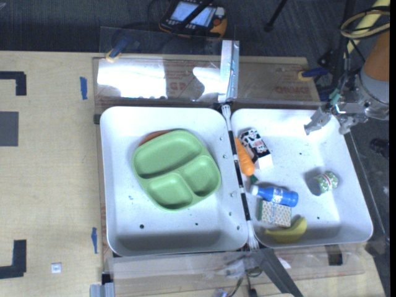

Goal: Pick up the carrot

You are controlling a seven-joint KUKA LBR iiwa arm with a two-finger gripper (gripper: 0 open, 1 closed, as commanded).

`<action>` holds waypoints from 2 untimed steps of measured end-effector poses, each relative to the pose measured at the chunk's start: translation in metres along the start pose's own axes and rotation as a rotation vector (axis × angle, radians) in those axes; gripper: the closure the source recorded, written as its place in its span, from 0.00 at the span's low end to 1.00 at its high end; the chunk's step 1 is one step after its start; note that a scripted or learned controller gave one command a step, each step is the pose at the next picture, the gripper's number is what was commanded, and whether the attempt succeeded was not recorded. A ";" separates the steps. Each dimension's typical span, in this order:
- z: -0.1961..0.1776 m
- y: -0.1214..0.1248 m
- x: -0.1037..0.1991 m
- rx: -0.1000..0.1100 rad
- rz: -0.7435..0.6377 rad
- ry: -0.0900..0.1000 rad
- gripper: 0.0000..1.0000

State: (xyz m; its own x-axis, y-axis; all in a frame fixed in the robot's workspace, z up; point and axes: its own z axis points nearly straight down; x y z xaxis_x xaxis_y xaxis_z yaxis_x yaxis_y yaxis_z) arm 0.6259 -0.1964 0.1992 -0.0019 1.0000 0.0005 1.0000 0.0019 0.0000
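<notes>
Carrot (245, 159) lies at 9 o'clock in the right bin (356, 166); gripper (328, 121) hovers at 1 o'clock, fingers spread, holding nothing.

green tray (177, 169), blue bottle (278, 195), banana (288, 229)

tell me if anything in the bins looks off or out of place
The green divided plate lies askew in the left bin, resting on something orange at its top left. The carrot is wedged against the right bin's left wall.
</notes>
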 end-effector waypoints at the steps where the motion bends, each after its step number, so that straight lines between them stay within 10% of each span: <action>1: 0.113 0.014 0.071 -0.006 -0.145 -0.003 0.00; 2: 0.111 0.042 0.088 -0.006 -0.204 -0.011 0.00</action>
State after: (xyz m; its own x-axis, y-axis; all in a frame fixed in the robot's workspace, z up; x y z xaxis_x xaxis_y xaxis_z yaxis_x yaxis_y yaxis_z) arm 0.6677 -0.1082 0.0881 -0.2046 0.9788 -0.0108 0.9788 0.2047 0.0049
